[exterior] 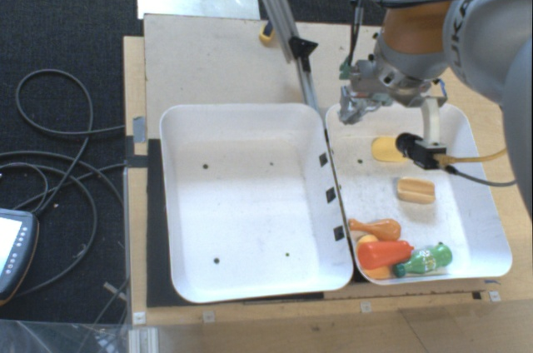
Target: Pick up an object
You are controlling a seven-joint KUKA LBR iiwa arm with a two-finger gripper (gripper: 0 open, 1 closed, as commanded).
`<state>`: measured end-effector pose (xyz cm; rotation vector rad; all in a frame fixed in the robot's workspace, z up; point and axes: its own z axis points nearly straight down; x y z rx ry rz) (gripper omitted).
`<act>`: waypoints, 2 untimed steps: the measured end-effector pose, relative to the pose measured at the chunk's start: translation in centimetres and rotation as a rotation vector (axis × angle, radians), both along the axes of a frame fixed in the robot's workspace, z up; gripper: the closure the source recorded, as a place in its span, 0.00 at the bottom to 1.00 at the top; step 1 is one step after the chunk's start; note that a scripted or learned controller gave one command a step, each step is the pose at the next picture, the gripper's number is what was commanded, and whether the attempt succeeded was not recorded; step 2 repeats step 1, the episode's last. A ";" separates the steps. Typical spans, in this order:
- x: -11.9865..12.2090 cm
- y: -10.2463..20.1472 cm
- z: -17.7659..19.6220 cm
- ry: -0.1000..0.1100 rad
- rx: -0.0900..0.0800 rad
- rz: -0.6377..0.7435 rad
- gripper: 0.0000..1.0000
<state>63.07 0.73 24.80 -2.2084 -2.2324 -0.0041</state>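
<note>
the gripper (354, 108) hangs over the right bin's (487, 201) far left corner, its grip state unreadable, with the yellow piece (385, 149) lying just beside it.

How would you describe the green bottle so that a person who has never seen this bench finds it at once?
Look at the right white bin, the one under the arm. In its near corner lies a cluster of toy foods, and the green bottle is at the cluster's right end, lying on its side. It is the only green thing; the red-orange piece and the drumstick-shaped piece beside it are warm-coloured.
</note>
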 end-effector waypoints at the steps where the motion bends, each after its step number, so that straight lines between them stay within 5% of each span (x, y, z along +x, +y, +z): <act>1: -0.1 5.2 0.2 -0.001 0.000 0.000 1.00; 2: -0.1 5.2 0.2 -0.001 0.000 0.000 1.00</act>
